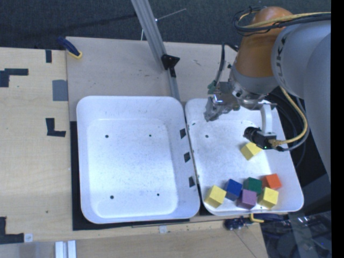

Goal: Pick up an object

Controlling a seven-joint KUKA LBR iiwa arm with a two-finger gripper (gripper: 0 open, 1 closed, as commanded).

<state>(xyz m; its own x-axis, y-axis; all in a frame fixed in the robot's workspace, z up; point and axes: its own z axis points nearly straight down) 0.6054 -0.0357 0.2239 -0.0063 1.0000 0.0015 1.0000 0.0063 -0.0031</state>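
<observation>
Camera view looks down at a slant on the wooden counter [123, 74], which carries two shallow white bins side by side. The left bin [131, 157] is the larger patch of white. The right bin [215, 155] holds the blocks. The grey arm [301, 52] with its orange band reaches in from the right, and its tool [214, 112] hangs over the far corner of the right bin; I cannot tell whether it is released or clenched. A lone yellow block [250, 151] lies mid-bin, apart from the rest. Along the near edge sits a cluster: yellow block [216, 196], blue block [234, 188], green block [252, 185], purple block [248, 198], another yellow cube [269, 197] and an orange block [272, 181].
</observation>
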